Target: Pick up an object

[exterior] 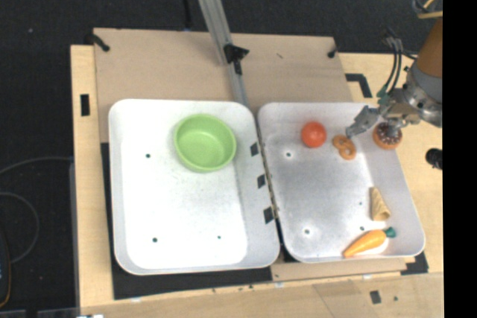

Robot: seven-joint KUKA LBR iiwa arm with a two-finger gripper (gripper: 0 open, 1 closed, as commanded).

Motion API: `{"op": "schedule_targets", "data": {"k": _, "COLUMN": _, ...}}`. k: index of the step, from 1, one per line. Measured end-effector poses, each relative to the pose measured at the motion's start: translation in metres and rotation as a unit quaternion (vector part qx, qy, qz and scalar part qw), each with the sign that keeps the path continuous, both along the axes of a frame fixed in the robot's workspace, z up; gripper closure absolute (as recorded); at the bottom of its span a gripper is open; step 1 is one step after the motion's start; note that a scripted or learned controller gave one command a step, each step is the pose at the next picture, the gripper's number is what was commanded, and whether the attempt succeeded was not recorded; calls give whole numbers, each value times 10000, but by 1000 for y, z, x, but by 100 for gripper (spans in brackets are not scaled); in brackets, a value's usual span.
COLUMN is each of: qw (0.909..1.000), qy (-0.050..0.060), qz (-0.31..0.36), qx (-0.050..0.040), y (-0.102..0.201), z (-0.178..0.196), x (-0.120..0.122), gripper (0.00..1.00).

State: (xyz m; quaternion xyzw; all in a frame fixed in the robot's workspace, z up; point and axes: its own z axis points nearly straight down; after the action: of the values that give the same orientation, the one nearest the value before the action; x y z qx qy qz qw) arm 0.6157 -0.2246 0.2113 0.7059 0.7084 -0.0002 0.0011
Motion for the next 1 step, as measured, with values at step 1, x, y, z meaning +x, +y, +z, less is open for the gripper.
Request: {"op": "schedule_targets", "data": {"k": 1, "qw": 10000, "qy": 3, "qz": 4, "qx": -5, "y": 0, "z": 0, "x": 0, "gripper": 0}}
